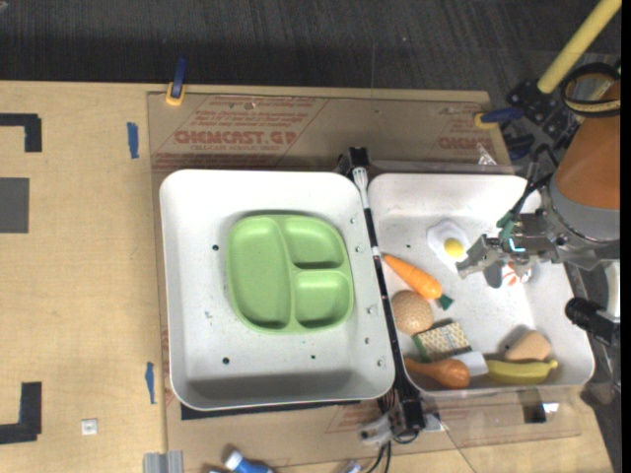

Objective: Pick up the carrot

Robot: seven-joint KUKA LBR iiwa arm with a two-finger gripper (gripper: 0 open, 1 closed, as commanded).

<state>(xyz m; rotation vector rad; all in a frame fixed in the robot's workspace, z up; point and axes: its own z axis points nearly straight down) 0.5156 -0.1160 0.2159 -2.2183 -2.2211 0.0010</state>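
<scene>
The gripper (490, 261) hangs over the right bin (394, 197), well to the right of the carrot (413, 277), and nothing sits between its fingers; how wide they stand cannot be told from this slanted view. The grey arm with its orange band (595, 161) reaches in from the right edge. The carrot lies on the floor of the right bin near its left wall, slanting from upper left to lower right, with a small green stub at its lower right end. Just above and to the right of it lies a fried egg (450, 241), close to the gripper. Below the carrot sit a tan rounded bread roll (412, 312), a dark speckled block (442, 339), an orange-brown sausage (440, 371) and a banana (520, 370). The left bin (187, 264) holds a green divided plate (289, 270)
</scene>
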